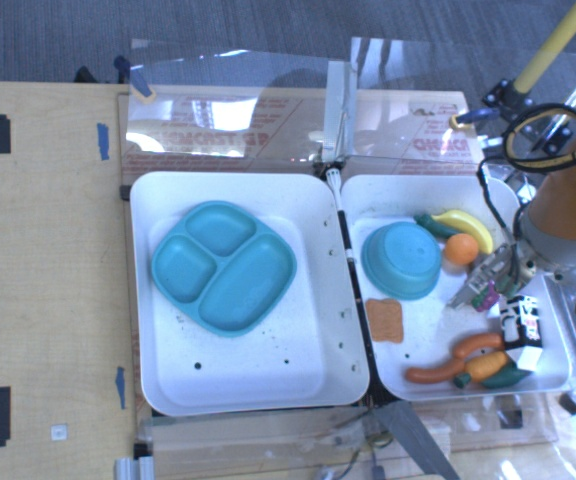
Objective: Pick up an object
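My gripper hangs low over the right bin, just right of an upturned blue bowl. A small orange and a yellow banana lie just up and left of it. Below it, near the bin's front right corner, lie an orange sausage-shaped toy, two carrot-like pieces and a green piece. A tan toast slice lies flat in front of the bowl. I see nothing held in the gripper.
The left bin holds a blue divided plate. A white and black block sits just below and right of the gripper. Clear plastic panels stand behind both bins. Cables and a yellow pole crowd the top right.
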{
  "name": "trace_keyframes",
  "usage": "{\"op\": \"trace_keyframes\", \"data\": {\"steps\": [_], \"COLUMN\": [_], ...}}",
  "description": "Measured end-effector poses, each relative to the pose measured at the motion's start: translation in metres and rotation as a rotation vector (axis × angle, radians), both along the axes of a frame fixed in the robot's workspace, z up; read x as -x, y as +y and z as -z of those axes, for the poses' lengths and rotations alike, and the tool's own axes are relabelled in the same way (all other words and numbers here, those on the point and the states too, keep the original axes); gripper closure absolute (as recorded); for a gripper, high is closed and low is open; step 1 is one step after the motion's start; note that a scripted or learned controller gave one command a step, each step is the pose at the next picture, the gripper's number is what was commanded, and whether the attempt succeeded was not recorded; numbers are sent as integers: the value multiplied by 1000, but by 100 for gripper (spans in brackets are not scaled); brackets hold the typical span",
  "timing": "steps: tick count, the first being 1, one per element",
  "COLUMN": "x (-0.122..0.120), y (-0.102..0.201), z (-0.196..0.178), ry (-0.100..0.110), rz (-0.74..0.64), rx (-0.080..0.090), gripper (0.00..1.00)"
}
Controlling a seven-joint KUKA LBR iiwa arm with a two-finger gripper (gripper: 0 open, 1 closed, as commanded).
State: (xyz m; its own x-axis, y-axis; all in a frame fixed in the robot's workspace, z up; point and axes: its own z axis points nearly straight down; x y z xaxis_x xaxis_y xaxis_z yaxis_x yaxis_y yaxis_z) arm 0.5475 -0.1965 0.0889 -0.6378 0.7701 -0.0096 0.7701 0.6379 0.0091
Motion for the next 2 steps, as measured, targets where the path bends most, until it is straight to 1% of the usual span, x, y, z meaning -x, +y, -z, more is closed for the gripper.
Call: {"op": "trace_keyframes", "data": {"steps": [1,2], "x": [2,-49], "y": [-2,88], "z": [1,0], "ry": [3,6], "rz": [2,151], "rx": [1,-3], "gripper": [0,0]}}
